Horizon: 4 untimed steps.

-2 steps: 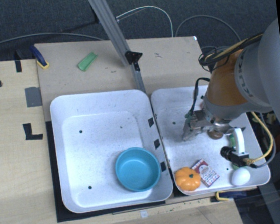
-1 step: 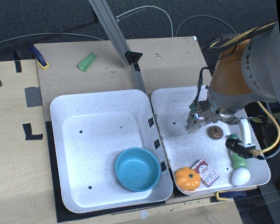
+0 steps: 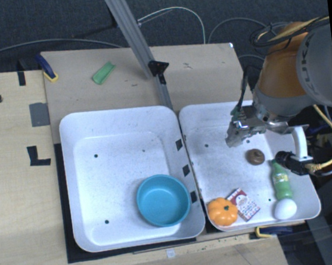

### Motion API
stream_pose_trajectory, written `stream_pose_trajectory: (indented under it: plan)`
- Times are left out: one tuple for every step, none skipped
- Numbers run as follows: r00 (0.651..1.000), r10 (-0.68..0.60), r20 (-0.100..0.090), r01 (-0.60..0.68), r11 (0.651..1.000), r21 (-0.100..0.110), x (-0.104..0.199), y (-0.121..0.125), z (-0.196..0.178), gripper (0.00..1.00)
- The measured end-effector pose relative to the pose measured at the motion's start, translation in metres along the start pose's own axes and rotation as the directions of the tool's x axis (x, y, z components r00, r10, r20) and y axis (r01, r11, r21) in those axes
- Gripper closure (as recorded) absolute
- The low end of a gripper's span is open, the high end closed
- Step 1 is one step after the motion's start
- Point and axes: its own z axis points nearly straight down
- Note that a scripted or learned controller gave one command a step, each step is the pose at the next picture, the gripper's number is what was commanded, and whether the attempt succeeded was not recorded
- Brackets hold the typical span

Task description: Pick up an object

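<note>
The arm (image 3: 302, 70) runs off the right edge, so its base is unseen. The gripper (image 3: 236, 135) is small and blurred. The print on the red-and-white packet (image 3: 244, 204) is too small to read. The table (image 3: 15, 177) is cut by the left edge.

The hand (image 3: 237, 136) hangs over the right bin (image 3: 209, 165), near a brown disc (image 3: 255, 157); a blue bowl (image 3: 162, 199) sits in the left bin (image 3: 86, 168).

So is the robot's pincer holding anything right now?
No. The pincer hangs over bare floor of the right white bin, with nothing between its fingers; the small round brown object lies apart.
</note>
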Motion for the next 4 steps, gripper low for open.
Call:
stream_pose_trajectory:
  plan:
    - [1.0,0.0,-0.001,0.0,1.0,0.002,0.0,0.001,-0.023,1.0]
    - [1.0,-0.006,-0.003,0.006,1.0,0.004,0.053,0.0,-0.035,1.0]
    - [1.0,-0.007,-0.003,0.007,1.0,0.004,0.113,0.004,-0.043,1.0]
    - [1.0,-0.006,-0.002,0.006,1.0,0.007,0.171,-0.003,-0.031,1.0]
